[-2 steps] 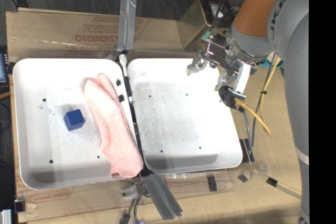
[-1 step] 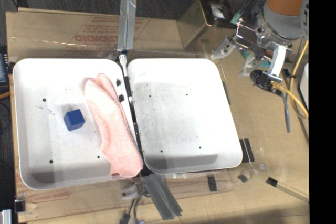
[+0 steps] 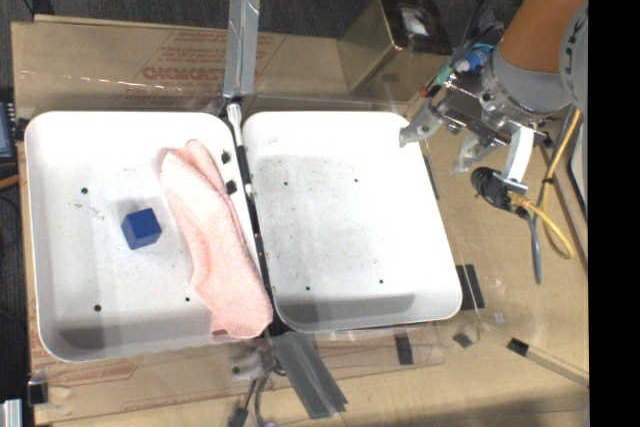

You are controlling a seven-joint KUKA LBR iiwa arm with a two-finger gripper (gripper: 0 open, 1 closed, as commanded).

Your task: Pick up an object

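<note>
A: Where does the tool (image 3: 436, 147) sit?

B: At the right, just past the top right corner of the right bin (image 3: 440, 245) — it hangs over the table (image 3: 500, 255), not over either bin's floor. The grey arm (image 3: 545, 25) with its orange band comes in from the right edge above it.

A: Its fingers?

B: 2 pale fingers (image 3: 412, 132) show, spread apart, with nothing between them.

A: And the things to pick?

B: Both lie in the left bin (image 3: 45, 245). A blue cube (image 3: 141, 227) rests on the floor near the middle, a bit left of a pink cloth (image 3: 215, 240). The cloth is a long crumpled strip running from the upper middle of that bin down to its lower right corner, lying along the right wall and lapping onto the divide between the 2 bins. Cube and cloth are near each other but apart.

A: The right bin?

B: White floor with faint scuffs and a few small dark dots.

A: Anything else around?

B: A brown cardboard sheet (image 3: 120, 55) lies behind the bins, a small box (image 3: 385, 35) stands beyond the right bin, and yellow cable (image 3: 555, 225) trails on the table at the right, below the arm's wrist.
</note>
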